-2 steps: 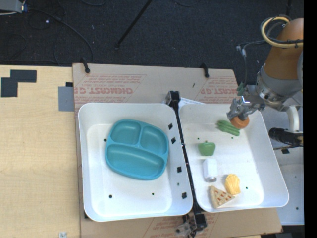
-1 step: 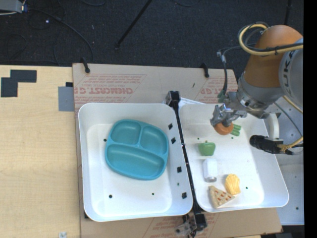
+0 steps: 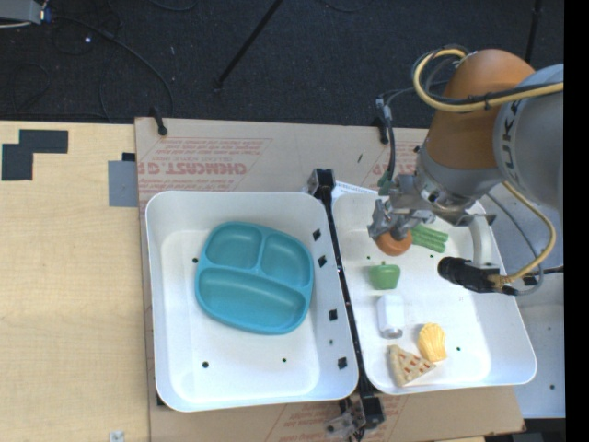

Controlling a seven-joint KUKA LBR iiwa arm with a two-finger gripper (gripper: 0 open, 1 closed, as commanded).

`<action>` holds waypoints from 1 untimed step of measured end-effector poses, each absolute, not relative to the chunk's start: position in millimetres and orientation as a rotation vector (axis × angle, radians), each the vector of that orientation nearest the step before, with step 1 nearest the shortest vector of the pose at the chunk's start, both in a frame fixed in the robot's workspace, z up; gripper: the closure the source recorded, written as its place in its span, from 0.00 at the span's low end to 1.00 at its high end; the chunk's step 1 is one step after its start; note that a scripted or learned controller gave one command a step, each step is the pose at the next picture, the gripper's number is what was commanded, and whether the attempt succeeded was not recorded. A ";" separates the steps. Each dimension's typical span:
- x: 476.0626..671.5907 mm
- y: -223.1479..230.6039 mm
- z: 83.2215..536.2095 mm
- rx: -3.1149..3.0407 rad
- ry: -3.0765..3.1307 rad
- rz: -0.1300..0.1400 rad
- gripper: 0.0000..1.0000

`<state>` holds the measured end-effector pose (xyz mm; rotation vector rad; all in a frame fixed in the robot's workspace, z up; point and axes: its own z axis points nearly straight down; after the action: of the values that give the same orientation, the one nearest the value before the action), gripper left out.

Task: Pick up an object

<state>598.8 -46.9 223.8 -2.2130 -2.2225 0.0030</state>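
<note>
Camera view: orange object (image 3: 397, 244), rounded, sits in the far-left part of the right bin (image 3: 480, 331), close to the divider between the bins. My gripper (image 3: 391, 224) is right on top of it and covers its far side. Can't tell if it touches. Also can't tell whether my gripper is wide, narrow or clamped on it.

Just right of the orange object lies a long green piece (image 3: 430, 238), close enough to be touching or nearly so. Just nearer than the orange object sits a small green chunk (image 3: 386, 273), a little apart from it. Nearer again is a white cylinder (image 3: 391, 313), lying on its side. At the near end of that bin there's a yellow piece (image 3: 433, 343), with a tan wedge (image 3: 408, 365) just beside it, to its near left.

My arm (image 3: 479, 99) comes in from the right, over the far-right side of that bin.

The left bin (image 3: 175, 362) holds a teal divided plate (image 3: 255, 276), flat, three compartments, about centred. Both bins rest on the bench (image 3: 74, 320).
</note>
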 end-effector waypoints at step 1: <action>578.0 -3.7 217.5 -2.214 -2.221 0.006 1.00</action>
<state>578.0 -3.7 217.5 -2.2138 -2.2214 0.0059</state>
